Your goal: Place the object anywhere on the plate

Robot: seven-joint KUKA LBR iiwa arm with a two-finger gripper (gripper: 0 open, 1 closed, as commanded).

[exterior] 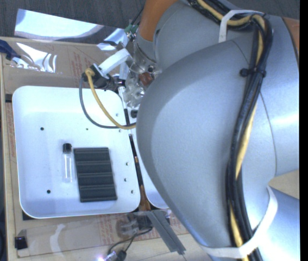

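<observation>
A dark grey ridged plate [94,174] lies flat in the near part of the left white bin [34,113]. A small clear vial with a black cap [67,161] lies on the bin floor just left of the plate, close beside its edge, cap pointing to the far side. The gripper [134,87] hangs over the strip between the two bins, at the far right corner of the left bin, well away from the vial and the plate. The arm's big grey body hides much of it.
The grey arm [219,124] covers most of the right bin [152,199]. A yellow and black cable [100,109] loops from the wrist over the left bin's far right part. Foil and clutter lie beyond the bins at the top left.
</observation>
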